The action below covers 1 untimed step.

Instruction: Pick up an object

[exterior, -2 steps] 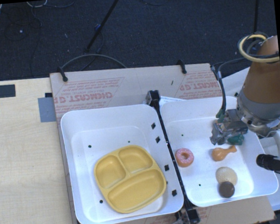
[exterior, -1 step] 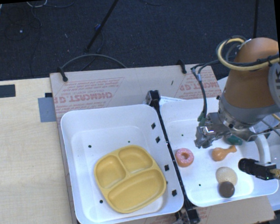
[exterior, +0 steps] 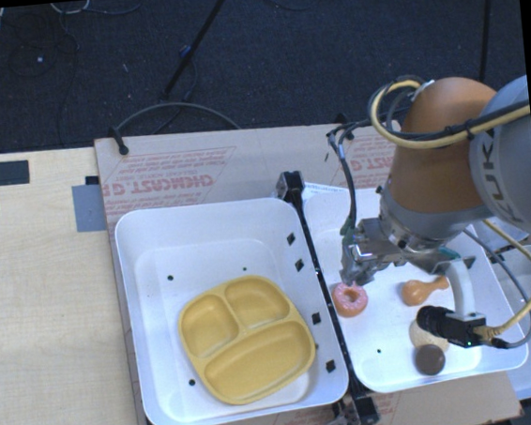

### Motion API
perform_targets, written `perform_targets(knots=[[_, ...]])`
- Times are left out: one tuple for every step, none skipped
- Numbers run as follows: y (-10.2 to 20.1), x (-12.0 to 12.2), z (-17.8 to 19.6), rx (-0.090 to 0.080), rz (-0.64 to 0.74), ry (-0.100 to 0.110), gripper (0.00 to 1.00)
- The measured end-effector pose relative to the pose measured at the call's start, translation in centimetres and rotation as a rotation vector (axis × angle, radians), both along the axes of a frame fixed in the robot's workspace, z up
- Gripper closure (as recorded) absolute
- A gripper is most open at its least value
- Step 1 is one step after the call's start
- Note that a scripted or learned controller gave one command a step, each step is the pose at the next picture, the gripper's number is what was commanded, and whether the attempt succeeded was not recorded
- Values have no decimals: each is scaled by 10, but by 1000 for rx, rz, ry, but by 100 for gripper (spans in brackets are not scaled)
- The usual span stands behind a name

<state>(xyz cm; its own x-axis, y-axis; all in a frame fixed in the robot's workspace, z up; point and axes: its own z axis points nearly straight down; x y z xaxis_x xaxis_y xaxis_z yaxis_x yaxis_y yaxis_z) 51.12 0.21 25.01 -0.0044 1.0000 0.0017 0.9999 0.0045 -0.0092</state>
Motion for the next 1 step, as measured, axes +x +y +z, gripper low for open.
perform_targets(knots=[[45,8,-7,-1,1,-2,100]])
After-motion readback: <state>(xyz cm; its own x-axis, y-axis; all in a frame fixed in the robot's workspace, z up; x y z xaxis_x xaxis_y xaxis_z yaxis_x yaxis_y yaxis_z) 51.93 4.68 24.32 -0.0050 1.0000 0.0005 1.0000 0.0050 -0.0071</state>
